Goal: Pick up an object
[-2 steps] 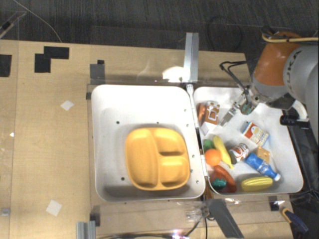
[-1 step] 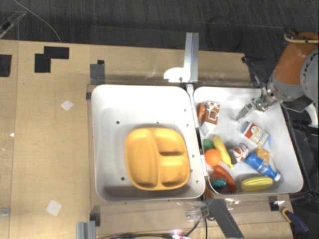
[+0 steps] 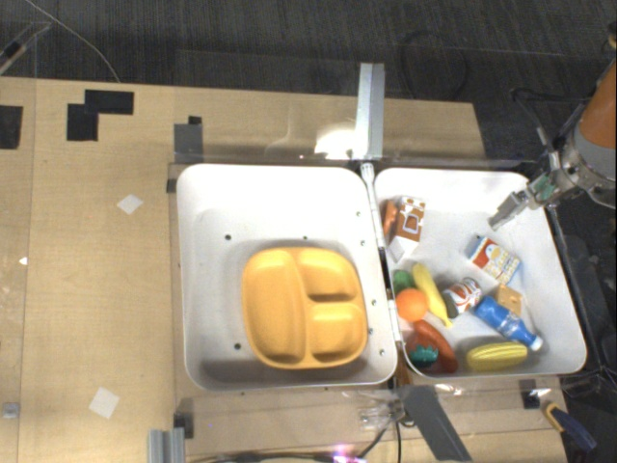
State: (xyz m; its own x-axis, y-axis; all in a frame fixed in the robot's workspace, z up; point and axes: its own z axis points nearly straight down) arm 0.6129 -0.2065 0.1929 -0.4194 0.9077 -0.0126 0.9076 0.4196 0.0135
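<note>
One gripper (image 3: 508,208) at upper right of frame, over right bin (image 3: 569,287) near its upper right corner; finger opening cannot be told, nothing seen held. Nearest candidate: small carton (image 3: 493,258), just below-left of gripper, long axis diagonal upper-left to lower-right. Further objects cluster at lower centre: blue bottle (image 3: 508,323), corn cob (image 3: 496,356), orange (image 3: 412,304). Yellow tray (image 3: 304,307) in left bin (image 3: 207,258).

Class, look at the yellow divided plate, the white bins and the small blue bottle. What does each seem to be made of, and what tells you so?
Yellow divided plate: likely moulded plastic, smooth with a soft sheen, one even colour and rounded edges.
White bins: probably plastic, matt to slightly glossy, with rounded corners; painted metal is possible.
Blue bottle: seemingly plastic, even blue body with a paler cap; too small to be sure.
</note>
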